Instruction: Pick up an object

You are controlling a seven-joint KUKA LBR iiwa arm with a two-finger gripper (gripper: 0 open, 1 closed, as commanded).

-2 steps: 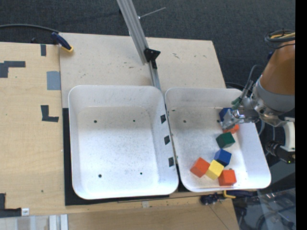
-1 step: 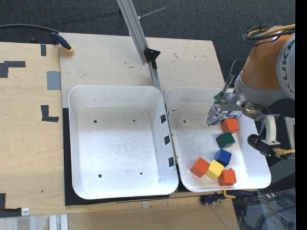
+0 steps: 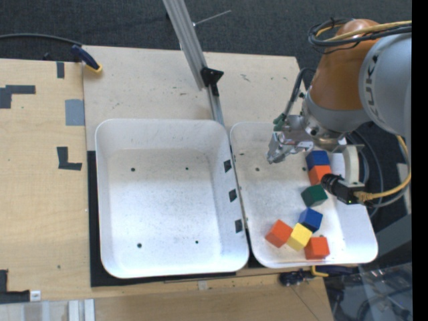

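My gripper (image 3: pixel 277 151) hangs over the upper part of the right bin (image 3: pixel 267 192), pointing down and left, with nothing visible between its tips. Several small cubes lie in that bin, all to the right of and below the gripper. A blue cube (image 3: pixel 317 158) and an orange cube (image 3: pixel 319 174) sit closest, just right of it. A green cube (image 3: pixel 313 195) lies below them, then a second blue cube (image 3: pixel 310 218). Near the bin's front lie an orange cube (image 3: pixel 279 233), a yellow cube (image 3: pixel 300 236) and another orange cube (image 3: pixel 317 247).
The left bin (image 3: pixel 160 199) lies beside the right one, sharing a raised rim with black clips (image 3: pixel 233 194). A slanted metal pole (image 3: pixel 190 39) runs from the top of the view to the bins' junction. Cables and a black connector (image 3: pixel 341 191) hang by the arm.
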